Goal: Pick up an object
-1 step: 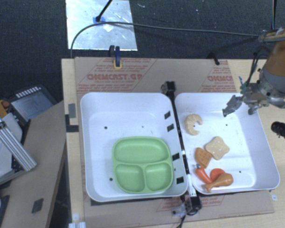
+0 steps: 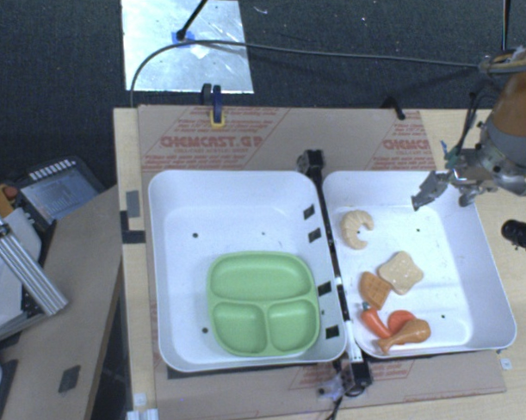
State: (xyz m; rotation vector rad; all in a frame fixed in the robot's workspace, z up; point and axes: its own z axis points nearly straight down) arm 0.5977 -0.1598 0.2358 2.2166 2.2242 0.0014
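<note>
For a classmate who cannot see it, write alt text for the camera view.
A grey robot gripper hovers over the right white bin, which holds toy foods: a croissant, toast, a waffle and a drumstick. The left bin holds a green divided plate.

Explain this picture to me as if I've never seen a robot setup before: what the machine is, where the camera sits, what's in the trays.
The picture comes from one fixed camera above a bench, looking down at a slant. On the bench sit two shallow white bins side by side: the left bin and the right bin.

The machine is a robot arm, grey with an orange band, reaching in from the right. At its end is a gripper, a two-finger claw for picking things up. It hangs over the right bin's upper part, and no object shows between its fingers.

The left bin holds a green divided plate. The right bin holds toy food: a croissant, a toast slice, a waffle, a drumstick and a red-orange piece, the last four close together.
</note>
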